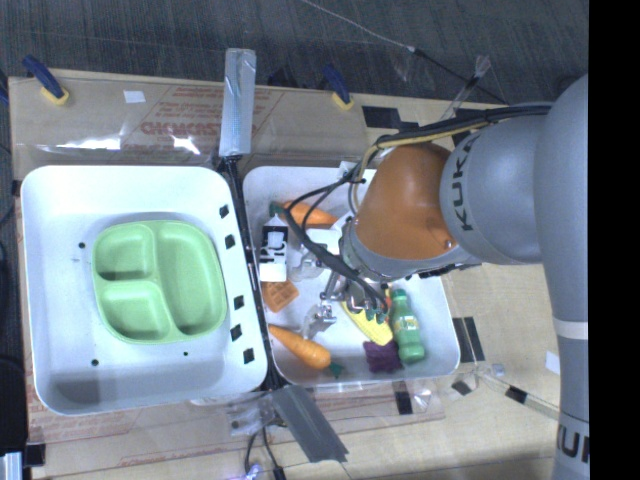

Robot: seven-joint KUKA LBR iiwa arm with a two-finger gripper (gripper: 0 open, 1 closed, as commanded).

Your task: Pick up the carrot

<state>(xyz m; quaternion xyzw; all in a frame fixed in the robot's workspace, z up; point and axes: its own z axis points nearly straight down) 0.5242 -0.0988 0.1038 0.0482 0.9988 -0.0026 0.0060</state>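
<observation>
Carrot low in the right bin, not picked up yet.

The carrot lies flat near the front wall of the right bin. It looks small, light, hard and smooth, so it may slip; grab across its fat middle. The gripper hangs just above it, holding nothing I can see; I cannot tell if it is open.

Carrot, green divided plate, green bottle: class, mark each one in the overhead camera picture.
carrot (300, 346), camera view, middle of its orange body.
green divided plate (158, 279), camera view, ridge between its compartments.
green bottle (408, 330), camera view, middle of its body.
</observation>
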